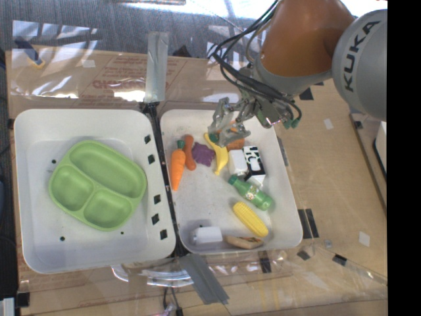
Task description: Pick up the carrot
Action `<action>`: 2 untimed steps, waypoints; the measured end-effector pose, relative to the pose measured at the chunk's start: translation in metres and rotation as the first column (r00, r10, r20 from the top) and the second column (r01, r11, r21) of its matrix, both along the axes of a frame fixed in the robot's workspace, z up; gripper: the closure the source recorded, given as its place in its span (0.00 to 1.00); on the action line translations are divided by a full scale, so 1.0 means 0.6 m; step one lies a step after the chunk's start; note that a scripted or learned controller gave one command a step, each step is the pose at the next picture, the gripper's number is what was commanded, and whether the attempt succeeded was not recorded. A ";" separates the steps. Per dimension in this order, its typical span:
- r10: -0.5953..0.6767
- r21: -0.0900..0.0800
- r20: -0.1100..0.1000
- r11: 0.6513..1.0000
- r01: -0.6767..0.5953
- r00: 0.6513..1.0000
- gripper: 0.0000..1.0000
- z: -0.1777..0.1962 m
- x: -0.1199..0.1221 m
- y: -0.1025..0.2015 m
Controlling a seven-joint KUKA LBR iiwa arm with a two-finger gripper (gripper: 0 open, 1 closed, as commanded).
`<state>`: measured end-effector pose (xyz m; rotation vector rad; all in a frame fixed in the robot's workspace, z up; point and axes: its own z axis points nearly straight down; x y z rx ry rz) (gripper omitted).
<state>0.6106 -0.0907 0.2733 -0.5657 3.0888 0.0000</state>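
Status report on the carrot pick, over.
Gripper above right bin's far side, holding nothing seen. Carrot lies untouched by bin's left wall. Sausage rests right beside carrot; banana under gripper.

Arm (329, 38) cut off by top edge, upper links out of frame. Claw (228, 129) overlaps banana (219, 155); banana's upper end hidden beneath it. Claw finger spacing too cluttered to tell. Small orange piece (235, 143) beside claw partly covered, identity unclear. Black-and-white box (253, 161) print too small to read. Counter (342, 196) front edge cut off at bottom.
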 end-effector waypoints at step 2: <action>-0.148 0.000 -0.004 0.989 0.148 0.989 1.00 -0.100 -0.062 0.045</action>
